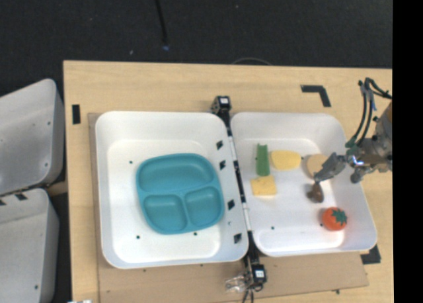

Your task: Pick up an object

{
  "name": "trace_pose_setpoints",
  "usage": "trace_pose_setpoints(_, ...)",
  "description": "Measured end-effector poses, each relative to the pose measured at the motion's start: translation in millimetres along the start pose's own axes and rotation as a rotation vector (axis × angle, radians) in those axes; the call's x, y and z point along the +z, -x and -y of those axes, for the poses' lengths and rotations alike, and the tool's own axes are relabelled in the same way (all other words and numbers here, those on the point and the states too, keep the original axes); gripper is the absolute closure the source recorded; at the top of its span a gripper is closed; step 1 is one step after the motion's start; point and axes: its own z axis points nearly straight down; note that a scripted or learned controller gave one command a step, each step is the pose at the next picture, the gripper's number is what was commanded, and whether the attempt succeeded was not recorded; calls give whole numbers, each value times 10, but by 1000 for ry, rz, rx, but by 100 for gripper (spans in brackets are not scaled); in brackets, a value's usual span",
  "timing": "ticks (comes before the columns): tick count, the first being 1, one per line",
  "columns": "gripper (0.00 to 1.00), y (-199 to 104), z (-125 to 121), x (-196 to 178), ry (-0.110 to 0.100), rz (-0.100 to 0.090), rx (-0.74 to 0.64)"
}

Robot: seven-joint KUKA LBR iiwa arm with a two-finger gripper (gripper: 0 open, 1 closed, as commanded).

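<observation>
I see pincer over right bin, fingers spread open, nothing between them. Brown object just below one fingertip; tan piece beside it. Red tomato nearer front. Yellow pieces, green strip toward divider. Teal tray in left bin.

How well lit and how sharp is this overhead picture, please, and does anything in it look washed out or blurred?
Camera view: even, soft light with faint shadows; the white right bin and left bin are bright, nearly washed out; the teal tray and tomato read clearly; the gripper looks slightly soft; the surround above the bench is dark.
</observation>
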Motion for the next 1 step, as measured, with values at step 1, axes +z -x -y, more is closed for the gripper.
trace_pose_setpoints(1,0,-3,-20,-57,12,3,-3)
